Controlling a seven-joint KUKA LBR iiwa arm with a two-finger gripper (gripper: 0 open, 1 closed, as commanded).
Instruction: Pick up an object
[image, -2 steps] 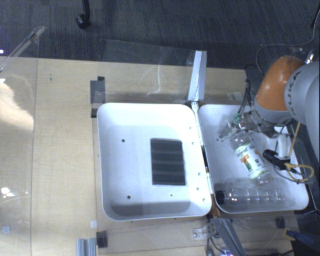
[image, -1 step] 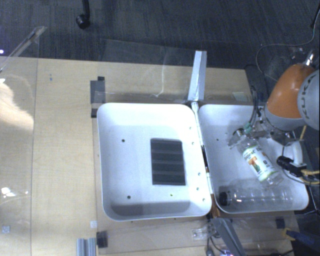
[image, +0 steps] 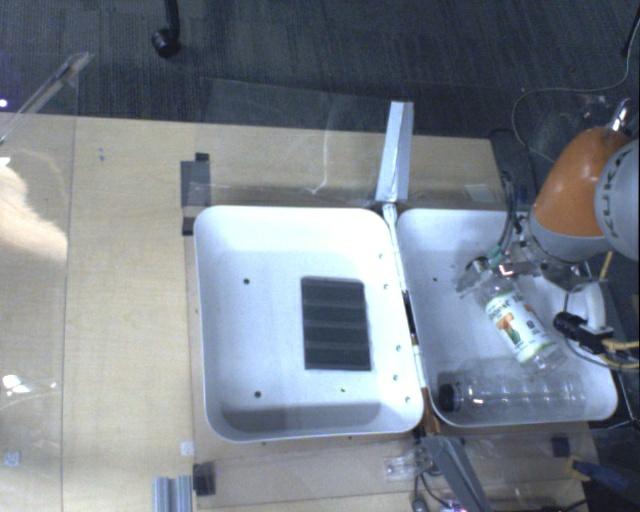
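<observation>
In the right bin (image: 440, 250) lies a small white bottle (image: 519, 326) with a green and orange label, tilted with its cap toward the upper left. My gripper (image: 494, 268) hangs low over the bin, just beyond the bottle's cap end, and the view does not show anything held in it. A clear plastic bottle (image: 515, 394) with a black cap lies along the bin's front wall. A dark ribbed rectangular block (image: 335, 323) lies flat in the middle of the left bin (image: 230, 260).
The arm with its orange band (image: 575, 190) reaches in over the right bin's far right corner. Cables and a black connector (image: 575, 325) hang beside the right rim. A metal divider post (image: 395, 150) stands behind the gap between the bins.
</observation>
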